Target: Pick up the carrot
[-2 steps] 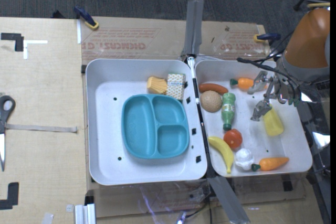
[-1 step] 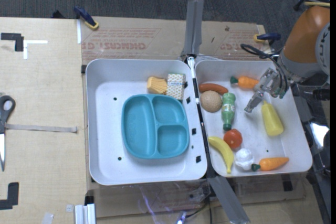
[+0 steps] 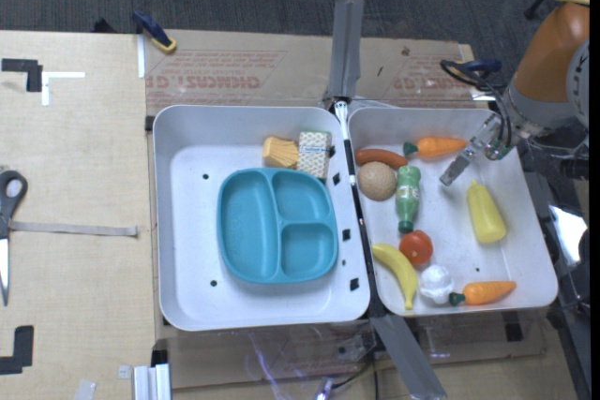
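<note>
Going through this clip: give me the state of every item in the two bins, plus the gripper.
gripper: over the right bin, holding nothing
upper carrot: lying flat, near the gripper
lower carrot: lying flat at the front wall
green bottle: on its side
banana: lying flat
tomato: resting beside the banana
yellow pepper: lying flat
blue tray: upright in the left bin

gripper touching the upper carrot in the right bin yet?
Apart. The camera view shows bare white bin floor between the gripper and the upper carrot, which lies just up-left of the fingertips.
</note>
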Motion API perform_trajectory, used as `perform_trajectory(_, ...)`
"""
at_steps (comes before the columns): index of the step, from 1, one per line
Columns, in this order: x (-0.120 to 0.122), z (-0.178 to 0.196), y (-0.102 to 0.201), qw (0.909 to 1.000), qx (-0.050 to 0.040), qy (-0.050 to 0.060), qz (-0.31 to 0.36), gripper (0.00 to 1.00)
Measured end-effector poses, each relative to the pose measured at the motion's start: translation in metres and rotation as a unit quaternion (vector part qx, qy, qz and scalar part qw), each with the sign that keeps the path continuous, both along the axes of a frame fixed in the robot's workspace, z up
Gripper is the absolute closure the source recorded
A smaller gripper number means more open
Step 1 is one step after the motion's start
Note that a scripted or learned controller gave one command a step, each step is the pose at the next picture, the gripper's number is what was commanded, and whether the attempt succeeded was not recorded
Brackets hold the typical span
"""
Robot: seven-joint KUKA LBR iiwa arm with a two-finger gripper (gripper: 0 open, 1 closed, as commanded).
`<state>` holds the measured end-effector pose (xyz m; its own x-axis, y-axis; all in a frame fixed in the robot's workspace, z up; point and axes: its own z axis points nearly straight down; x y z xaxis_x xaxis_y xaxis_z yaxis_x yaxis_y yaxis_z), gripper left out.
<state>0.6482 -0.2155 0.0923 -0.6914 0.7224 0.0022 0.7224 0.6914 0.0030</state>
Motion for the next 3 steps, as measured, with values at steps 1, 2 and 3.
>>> perform_trajectory(1, 0.008, 0.003, -0.006, 0.9996, -0.0033, -0.003, -0.029, 0.0)
perform_trajectory(2, 0.01, 0.003, -0.003, 0.9931, -0.0018, -0.001, -0.118, 0.0)
perform_trajectory(3, 0.011, 0.01, 0.022, 0.9868, -0.0025, -0.001, -0.162, 0.0)
